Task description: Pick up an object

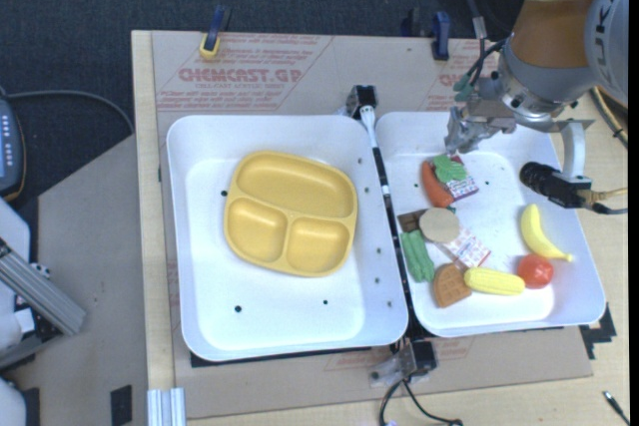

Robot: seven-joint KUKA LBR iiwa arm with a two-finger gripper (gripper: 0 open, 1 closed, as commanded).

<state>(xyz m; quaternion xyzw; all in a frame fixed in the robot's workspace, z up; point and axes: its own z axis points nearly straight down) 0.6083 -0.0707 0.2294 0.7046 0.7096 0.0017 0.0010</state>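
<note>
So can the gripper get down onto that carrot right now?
Probably yes. The gripper hangs just above the carrot at the top of the right bin. A green piece lies partly on the carrot, so the fingers may catch that too.

Glossy yellow plastic tray (291, 212); smooth white plastic bins (190, 214); matt brown paper-faced board (300, 70)

One fixed overhead camera (slanted) facing both bins (190, 214).
</note>
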